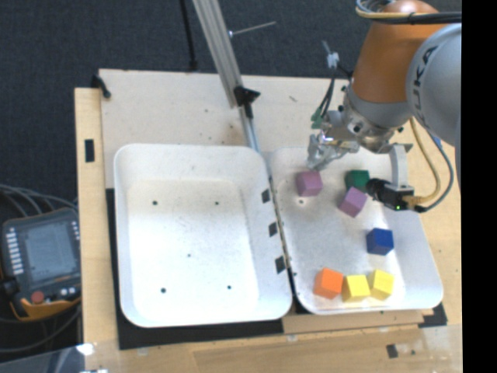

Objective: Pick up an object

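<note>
My claw [321, 155] (spread or pinched, I cannot tell) hangs above seven blocks: two purple [308, 183], two yellow [356, 287], one green [357, 179], blue [380, 241], orange [328, 283].

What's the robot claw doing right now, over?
Claw low over right bin, far left corner, holding nothing seen. Nearest purple block just below it, loose. Green block and second purple block close by, not blocking.

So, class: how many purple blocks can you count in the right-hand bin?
2. One purple block lies near the bin's upper left, just below the gripper. The other purple block sits further right, below the green block. The arm could hide more.
</note>
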Robot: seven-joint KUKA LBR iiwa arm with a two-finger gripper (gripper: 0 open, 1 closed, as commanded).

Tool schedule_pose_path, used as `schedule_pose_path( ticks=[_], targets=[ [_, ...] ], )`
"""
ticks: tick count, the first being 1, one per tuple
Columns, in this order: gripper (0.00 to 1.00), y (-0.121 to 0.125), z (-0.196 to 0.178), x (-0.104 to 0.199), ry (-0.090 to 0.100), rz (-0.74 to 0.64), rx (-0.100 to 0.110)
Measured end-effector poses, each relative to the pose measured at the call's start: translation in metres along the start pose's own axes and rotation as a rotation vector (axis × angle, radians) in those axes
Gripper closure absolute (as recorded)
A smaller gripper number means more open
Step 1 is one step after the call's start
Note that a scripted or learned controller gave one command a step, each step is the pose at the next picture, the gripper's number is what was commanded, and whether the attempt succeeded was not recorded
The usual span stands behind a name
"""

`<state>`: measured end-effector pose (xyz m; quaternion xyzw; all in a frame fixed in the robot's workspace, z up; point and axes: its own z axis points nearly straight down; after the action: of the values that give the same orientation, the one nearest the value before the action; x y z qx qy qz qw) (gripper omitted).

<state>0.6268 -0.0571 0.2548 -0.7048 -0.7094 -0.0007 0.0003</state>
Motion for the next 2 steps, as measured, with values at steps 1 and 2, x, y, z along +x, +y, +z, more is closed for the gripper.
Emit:
schedule_pose_path(
  ticks=[1,2],
  targets=[
    [1.0,-0.006,0.003,0.051,0.0,0.0,0.002],
    [1.0,-0.014,0.006,0.1,0.0,0.0,0.004]
  ],
)
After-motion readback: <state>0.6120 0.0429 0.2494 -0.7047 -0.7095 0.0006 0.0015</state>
